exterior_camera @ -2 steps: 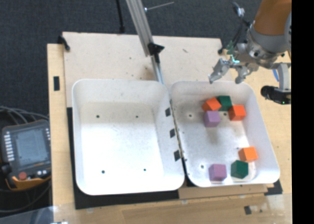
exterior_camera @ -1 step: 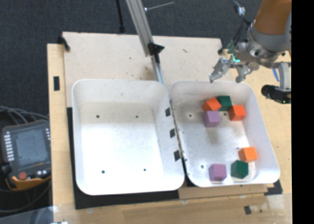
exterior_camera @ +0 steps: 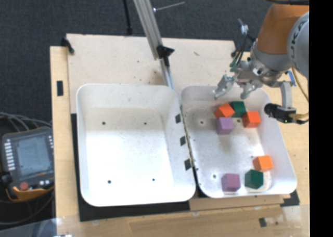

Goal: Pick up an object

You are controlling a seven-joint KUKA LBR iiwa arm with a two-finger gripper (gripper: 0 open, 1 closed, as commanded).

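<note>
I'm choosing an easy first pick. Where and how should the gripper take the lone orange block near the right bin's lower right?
Probably from straight above the orange block, fingers closing on its upper-left and lower-right faces. The green block sits close below it, and the right bin rim is near.

1. The gripper (exterior_camera: pixel 233 88) hangs with fingers spread over the far end of the right shallow white bin (exterior_camera: pixel 208 142).
2. Just nearer the camera, four blocks crowd together: orange cube (exterior_camera: pixel 225 110), green cube (exterior_camera: pixel 238 107), purple cube (exterior_camera: pixel 225 125), second orange cube (exterior_camera: pixel 251 119).
3. To its left, bare bin floor runs to the divider.
4. Farther left, the slanted aluminium pole (exterior_camera: pixel 148 23) rises.
</note>
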